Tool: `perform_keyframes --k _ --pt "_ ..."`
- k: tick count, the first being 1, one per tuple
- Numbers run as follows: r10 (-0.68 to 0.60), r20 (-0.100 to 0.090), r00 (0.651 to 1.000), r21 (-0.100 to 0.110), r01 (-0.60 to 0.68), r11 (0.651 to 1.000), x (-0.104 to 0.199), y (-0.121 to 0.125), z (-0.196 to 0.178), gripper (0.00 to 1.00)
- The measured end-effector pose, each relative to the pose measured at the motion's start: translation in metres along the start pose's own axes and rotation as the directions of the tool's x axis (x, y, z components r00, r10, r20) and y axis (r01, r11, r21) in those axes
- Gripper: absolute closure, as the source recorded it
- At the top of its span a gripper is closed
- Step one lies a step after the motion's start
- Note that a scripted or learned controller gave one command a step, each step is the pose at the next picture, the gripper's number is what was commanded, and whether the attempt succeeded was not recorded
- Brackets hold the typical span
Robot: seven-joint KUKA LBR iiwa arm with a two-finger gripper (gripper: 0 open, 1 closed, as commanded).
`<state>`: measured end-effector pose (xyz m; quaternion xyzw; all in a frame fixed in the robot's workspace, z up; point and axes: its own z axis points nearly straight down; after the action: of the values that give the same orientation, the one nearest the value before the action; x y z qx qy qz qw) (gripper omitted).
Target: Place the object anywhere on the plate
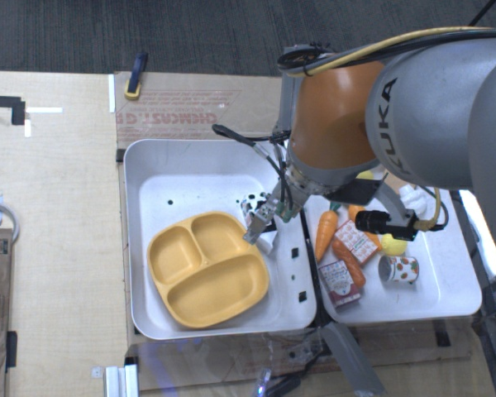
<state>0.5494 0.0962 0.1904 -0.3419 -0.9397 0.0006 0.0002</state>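
Observation:
A yellow plate (205,270) with three compartments lies in the left bin (149,197), toward its front. My gripper (262,220) hangs low just past the plate's far right rim, under the orange wrist band. A small black-and-white spotted object (250,207) sits right against the gripper's left side, above the bin floor and beside the plate. The wrist hides how the two meet.
The right bin (455,296) holds a carrot (325,231), red snack packets (341,278), a small printed cup (398,269) and a yellow item (392,241). The arm's bulk covers the back of both bins. A blue-and-yellow clamp (135,76) lies on the cardboard behind.

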Motion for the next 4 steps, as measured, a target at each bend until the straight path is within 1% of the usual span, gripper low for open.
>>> perform_keyframes --k 1,2,3,4 --pt "0.207 -0.001 0.978 0.001 -0.207 0.978 0.067 -0.024 -0.032 0.0" --pt "0.534 0.0 0.845 0.001 -0.534 0.845 0.103 0.011 -0.043 0.0" --pt "0.533 0.003 0.846 0.004 -0.533 0.846 0.102 0.011 -0.051 1.0" --pt "0.521 0.0 0.853 0.003 -0.521 0.853 0.062 -0.038 0.026 1.0"
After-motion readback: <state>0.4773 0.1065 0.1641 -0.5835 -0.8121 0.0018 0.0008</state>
